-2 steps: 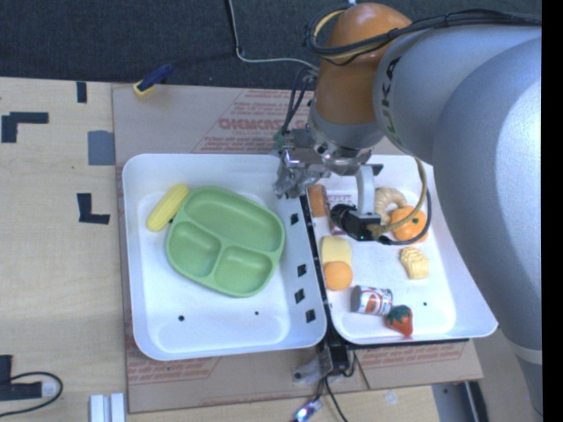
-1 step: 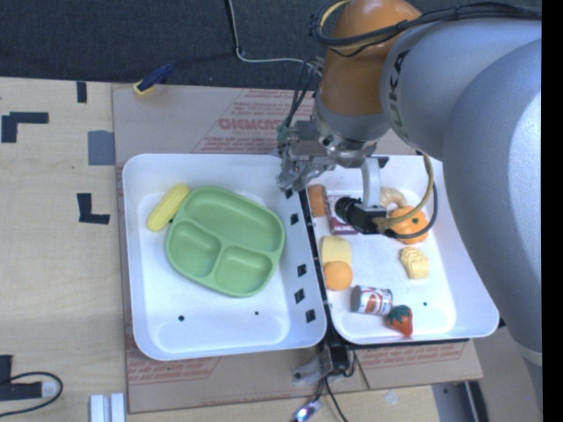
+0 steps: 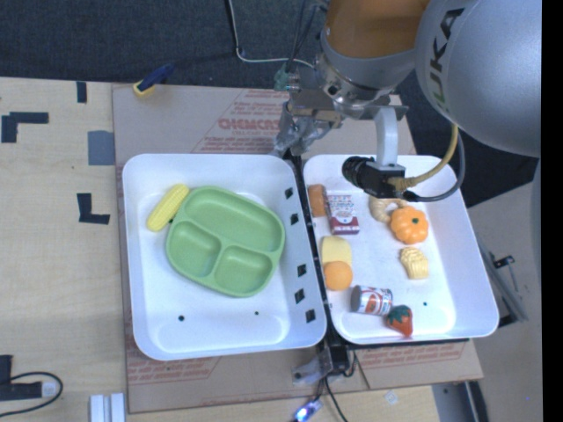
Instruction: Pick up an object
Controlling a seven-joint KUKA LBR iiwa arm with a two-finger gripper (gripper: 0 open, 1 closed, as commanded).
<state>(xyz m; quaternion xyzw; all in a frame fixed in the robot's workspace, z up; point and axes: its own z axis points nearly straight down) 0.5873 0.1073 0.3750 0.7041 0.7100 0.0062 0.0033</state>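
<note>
My arm [image 3: 440,33] comes in from the upper right of the frame, its orange band near the top centre. My end effector [image 3: 299,134] sits at the upper middle, over the back edge of the two bins where their walls meet. It shows as a dark cluster of metal parts, and I cannot tell how it is set or whether anything is in it. A black cylindrical part [image 3: 369,176] of my wrist hardware hangs over the top of the right bin [image 3: 466,262].

The things to pick lie in that right bin, right of centre in the frame. Along its left wall, from top to bottom, sit a small orange-brown piece [image 3: 316,200], a red and white packet [image 3: 342,213], a pale yellow block [image 3: 335,251] and an orange ball [image 3: 338,275] touching the block's lower edge. Further right are a small pumpkin [image 3: 409,225], a pale curved piece [image 3: 382,207] just beside it at its upper left, and a yellow ridged piece [image 3: 414,263] below it. Near the bin's lower edge lie a small can [image 3: 372,301] on its side and a strawberry [image 3: 400,320] just beside it.

The left bin [image 3: 141,236] holds a green divided plate [image 3: 226,241] in its middle and a corn cob [image 3: 167,207] touching the plate's upper left rim. Both bins rest on a cardboard sheet [image 3: 202,121] on the bench [image 3: 53,236].
</note>
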